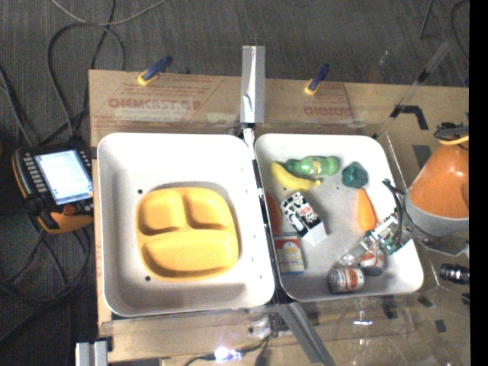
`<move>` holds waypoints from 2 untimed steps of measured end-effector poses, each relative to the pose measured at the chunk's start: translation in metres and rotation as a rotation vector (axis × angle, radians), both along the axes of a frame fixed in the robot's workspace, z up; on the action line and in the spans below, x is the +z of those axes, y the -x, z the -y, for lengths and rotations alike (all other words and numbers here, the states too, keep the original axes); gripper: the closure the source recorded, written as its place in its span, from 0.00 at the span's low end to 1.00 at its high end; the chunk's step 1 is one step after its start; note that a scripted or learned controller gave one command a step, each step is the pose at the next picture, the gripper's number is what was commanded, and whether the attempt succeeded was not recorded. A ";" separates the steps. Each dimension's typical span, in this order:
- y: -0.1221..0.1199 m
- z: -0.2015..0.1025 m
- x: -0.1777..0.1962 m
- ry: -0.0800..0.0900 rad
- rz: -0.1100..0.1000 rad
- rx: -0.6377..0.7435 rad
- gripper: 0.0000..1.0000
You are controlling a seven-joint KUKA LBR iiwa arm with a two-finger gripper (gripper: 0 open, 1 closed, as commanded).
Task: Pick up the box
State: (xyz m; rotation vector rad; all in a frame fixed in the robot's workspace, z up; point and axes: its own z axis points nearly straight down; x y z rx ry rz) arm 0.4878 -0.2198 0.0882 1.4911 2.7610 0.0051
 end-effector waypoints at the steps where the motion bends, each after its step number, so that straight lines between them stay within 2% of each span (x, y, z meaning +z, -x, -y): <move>1: -0.003 0.000 0.009 0.000 0.006 0.000 1.00; 2: -0.045 -0.008 0.225 0.001 -0.005 0.241 1.00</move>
